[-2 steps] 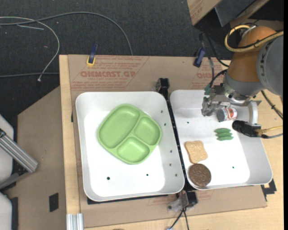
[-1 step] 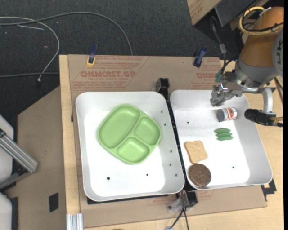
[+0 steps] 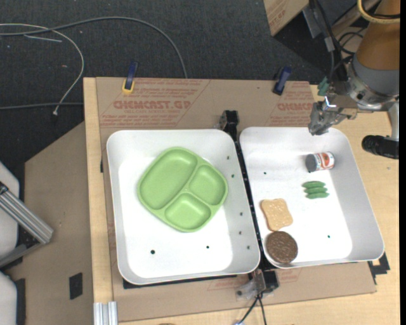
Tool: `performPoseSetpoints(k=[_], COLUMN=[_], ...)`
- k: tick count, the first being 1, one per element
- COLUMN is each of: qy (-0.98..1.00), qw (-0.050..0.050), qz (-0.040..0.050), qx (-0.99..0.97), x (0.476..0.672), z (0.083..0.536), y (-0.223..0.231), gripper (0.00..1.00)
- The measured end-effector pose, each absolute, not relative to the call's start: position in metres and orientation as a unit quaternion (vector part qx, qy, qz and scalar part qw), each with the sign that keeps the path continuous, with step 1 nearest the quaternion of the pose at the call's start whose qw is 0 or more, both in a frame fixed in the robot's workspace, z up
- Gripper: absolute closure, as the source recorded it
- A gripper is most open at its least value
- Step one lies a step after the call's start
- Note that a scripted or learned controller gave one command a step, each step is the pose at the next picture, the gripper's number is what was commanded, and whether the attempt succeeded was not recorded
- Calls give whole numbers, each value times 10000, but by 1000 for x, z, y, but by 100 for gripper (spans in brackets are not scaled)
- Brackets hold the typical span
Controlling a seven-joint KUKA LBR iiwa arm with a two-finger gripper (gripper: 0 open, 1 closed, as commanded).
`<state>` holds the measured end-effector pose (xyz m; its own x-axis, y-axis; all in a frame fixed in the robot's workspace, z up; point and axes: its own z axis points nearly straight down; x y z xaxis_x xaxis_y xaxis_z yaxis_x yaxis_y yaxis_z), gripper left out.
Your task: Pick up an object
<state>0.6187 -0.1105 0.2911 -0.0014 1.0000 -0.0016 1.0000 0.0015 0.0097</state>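
Note:
The right bin [image 3: 355, 209] holds a small can with a red and white label [image 3: 320, 162] lying on its side, green pea pods [image 3: 315, 190], a slice of toast [image 3: 276, 214] and a round brown cookie [image 3: 281, 247]. My gripper [image 3: 319, 124] hangs at the bin's far edge, above and a little behind the can, with nothing seen between its fingers. The left bin [image 3: 127, 235] holds a green divided plate [image 3: 183, 189].
The bins sit on a cardboard sheet [image 3: 190, 95] held by blue clamps [image 3: 130, 76] at the back. A black divider bracket [image 3: 229, 120] sits between the bins. Cables and a cardboard box [image 3: 285, 13] lie on the dark floor behind.

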Motion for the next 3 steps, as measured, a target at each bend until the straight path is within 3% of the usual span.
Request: performPoseSetpoints(k=[1,3], qy=[7090,7094], qw=[-21,-23], qz=[-2,-3], qx=[7052,7048], x=[613,597], z=[269,245], y=[-61,65], gripper=[100,100])
